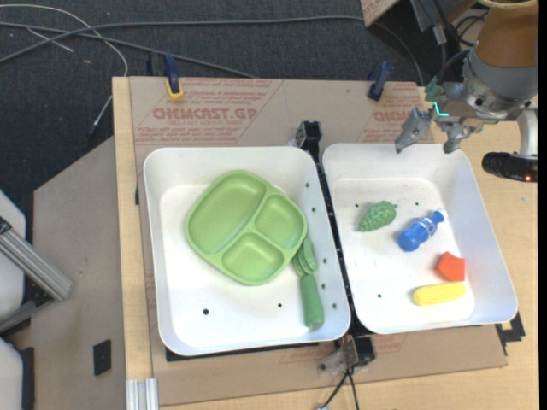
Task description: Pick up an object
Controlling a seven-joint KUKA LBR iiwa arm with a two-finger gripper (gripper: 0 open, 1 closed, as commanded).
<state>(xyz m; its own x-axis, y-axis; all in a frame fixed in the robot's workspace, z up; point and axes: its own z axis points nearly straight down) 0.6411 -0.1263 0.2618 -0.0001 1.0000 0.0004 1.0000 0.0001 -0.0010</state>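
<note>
The right bin point(479, 195) holds a green leafy toy point(377, 215), a small blue bottle point(419, 231), an orange-red block point(450, 266) and a yellow corn-like piece point(439, 294). In the left bin point(162, 229) lies a green divided plate point(246, 226) with a green utensil point(308, 284) beside its right edge. My gripper point(432, 135) hangs over the far rim of the right bin, open, its two fingers spread with nothing between them. It stands well above and behind the leafy toy and the bottle.
Both bins rest on a cardboard sheet point(214, 109) held by a yellow clamp point(173, 84) and a blue clamp point(379, 79). A black clip point(308, 135) sits between the bins at the far edge. Cables run over the dark floor at the upper left.
</note>
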